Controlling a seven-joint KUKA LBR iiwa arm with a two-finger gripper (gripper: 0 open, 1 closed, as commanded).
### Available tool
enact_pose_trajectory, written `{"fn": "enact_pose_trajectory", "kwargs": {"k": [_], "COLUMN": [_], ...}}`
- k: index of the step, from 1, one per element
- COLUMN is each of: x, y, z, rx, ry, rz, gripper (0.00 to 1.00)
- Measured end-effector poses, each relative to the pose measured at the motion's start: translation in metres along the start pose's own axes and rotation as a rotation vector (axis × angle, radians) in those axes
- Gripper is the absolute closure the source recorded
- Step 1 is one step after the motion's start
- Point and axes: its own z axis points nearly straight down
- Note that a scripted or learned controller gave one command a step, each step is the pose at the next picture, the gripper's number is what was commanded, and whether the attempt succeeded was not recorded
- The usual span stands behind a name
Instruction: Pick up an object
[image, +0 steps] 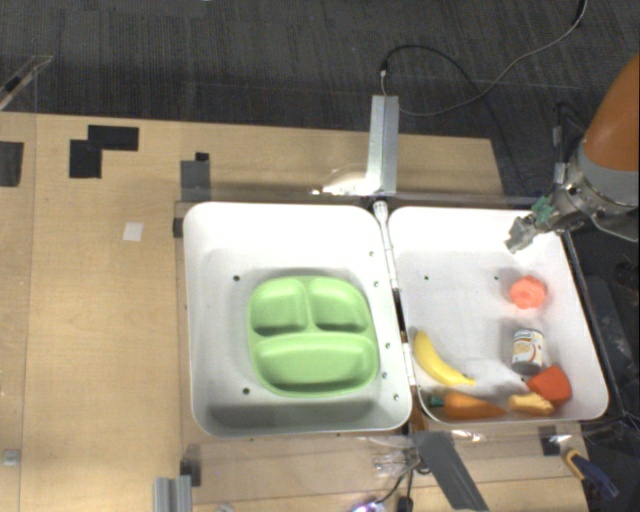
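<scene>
Objects for picking lay in the right bin (480, 250), all gathered toward its five o'clock corner. A pink round toy (528, 292) sat alone at about three o'clock of that bin's floor, apart from the others. Below it, toward five o'clock, stood a small can (527, 349) with a pale label, and just beside the can, lower still, lay an orange-red piece (550, 384). A banana (438, 361) curved along the six o'clock side near the divider between the bins, and a carrot-like orange piece (470, 406) lay against the bin's near wall just under it. A small yellow-orange piece (531, 404) rested between the carrot and the orange-red piece, close to both. That made six loose things in the right bin, one of each kind.

In the left bin (215, 250) one green sectioned plate (313, 333) lay flat near the middle, with three compartments, well apart from everything else.

Nothing crowded the pink toy; the can and the pieces at five o'clock were packed closer, and the banana and carrot nearly touched.

From the right the grey arm with its orange band (615, 130) reached in, and the gripper (524, 232) hung over the right bin's one o'clock corner, up from the pink toy and clear of it. It touched none of the objects. Whether its jaws stood apart or closed I could not tell from where I watched.
</scene>
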Motion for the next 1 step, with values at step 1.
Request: {"fn": "enact_pose_trajectory", "kwargs": {"k": [1], "x": [0.0339], "y": [-0.0238], "z": [0.0032], "rx": [0.004], "ry": [0.002], "rz": [0.141], "gripper": [1.00]}}
